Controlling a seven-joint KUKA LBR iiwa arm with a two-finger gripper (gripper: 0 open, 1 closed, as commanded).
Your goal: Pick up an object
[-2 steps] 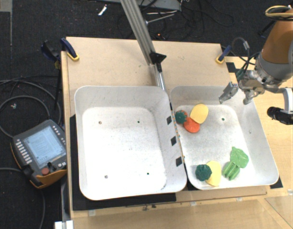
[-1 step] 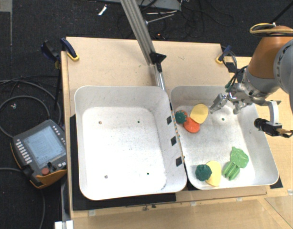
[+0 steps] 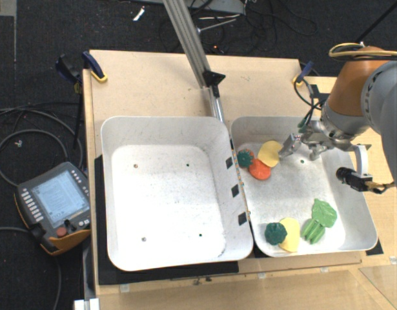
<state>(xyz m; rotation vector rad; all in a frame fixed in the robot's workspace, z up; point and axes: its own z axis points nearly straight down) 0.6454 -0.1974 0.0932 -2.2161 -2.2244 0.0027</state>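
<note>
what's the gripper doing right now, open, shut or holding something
Gripper: low in the right bin, beside the yellow object; whether it is open or shut cannot be told, and nothing shows in its grasp.

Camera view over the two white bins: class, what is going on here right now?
A grey KUKA arm with an orange band reaches in from the right over the right-hand white bin. Its two-finger gripper sits low beside a pale yellow flat piece, with nothing visibly held. Next to that piece lie a red-orange lump and a small dark green object. Near the bin's front edge lie a dark green ball, a yellow piece and a light green toy.
</note>
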